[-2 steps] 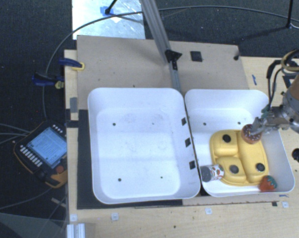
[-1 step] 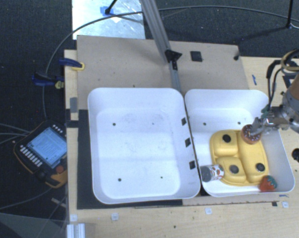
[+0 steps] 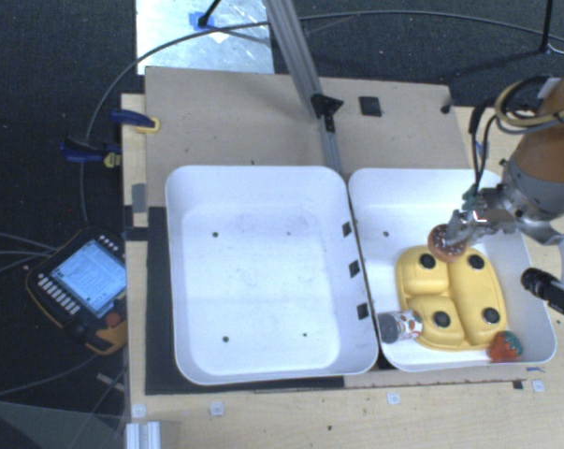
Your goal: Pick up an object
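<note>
In the right bin lies a large yellow moulded toy with several black dots. A small brown ring-shaped object rests at the toy's far left corner. My gripper hangs right over that ring, touching or nearly touching it; the view is too small to tell whether it grips it. A small silver can with a red label lies at the yellow toy's near left edge. A red strawberry-like toy sits in the bin's near right corner.
The left bin stands beside the right one, with black clips along the shared wall. A slanted metal pole rises behind the bins. A teach pendant lies left of the bench.
</note>
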